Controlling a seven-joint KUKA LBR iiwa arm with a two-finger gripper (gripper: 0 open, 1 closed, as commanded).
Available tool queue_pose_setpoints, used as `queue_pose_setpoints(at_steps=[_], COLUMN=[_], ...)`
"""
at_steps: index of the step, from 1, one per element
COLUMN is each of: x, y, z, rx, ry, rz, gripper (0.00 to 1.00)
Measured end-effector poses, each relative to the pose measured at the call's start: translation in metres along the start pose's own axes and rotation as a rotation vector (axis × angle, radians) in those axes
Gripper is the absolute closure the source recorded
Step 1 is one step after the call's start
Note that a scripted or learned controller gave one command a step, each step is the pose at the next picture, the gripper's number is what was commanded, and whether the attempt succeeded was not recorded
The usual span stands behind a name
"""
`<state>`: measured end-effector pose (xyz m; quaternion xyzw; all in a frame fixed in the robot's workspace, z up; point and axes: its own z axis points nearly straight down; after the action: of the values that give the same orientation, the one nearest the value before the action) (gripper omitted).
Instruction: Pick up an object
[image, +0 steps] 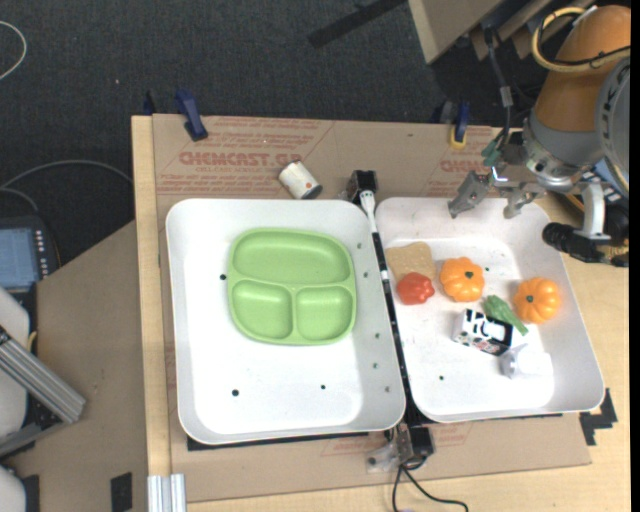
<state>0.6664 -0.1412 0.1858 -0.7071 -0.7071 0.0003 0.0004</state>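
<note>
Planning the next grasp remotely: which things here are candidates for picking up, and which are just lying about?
Pick candidates, all in the right bin:
two orange pumpkins, red pepper, tan slice, black-and-white toy, green piece.
The open gripper hangs above the bin's far edge.

Lying about:
green divided plate in the left bin, white cylinder, blue clamps.

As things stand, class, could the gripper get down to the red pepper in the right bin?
Probably yes. The gripper hangs open above the right bin's far edge, and the red pepper lies uncovered, though an orange pumpkin and a tan slice crowd it.
</note>
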Motion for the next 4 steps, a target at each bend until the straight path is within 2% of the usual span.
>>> queue_pose_setpoints(at_steps=[1,2,3,4], x=[0.034,0.066,0.115,0.113], y=[-0.060,-0.119,-0.185,-0.183], z=[-0.050,-0.057,-0.161,-0.166], rx=[0.000,0.004,-0.009,-0.004], ry=[0.002,0.003,0.002,0.000], rz=[-0.002,-0.002,-0.006,-0.001], gripper=[0.00,0.00,0.00,1.00])
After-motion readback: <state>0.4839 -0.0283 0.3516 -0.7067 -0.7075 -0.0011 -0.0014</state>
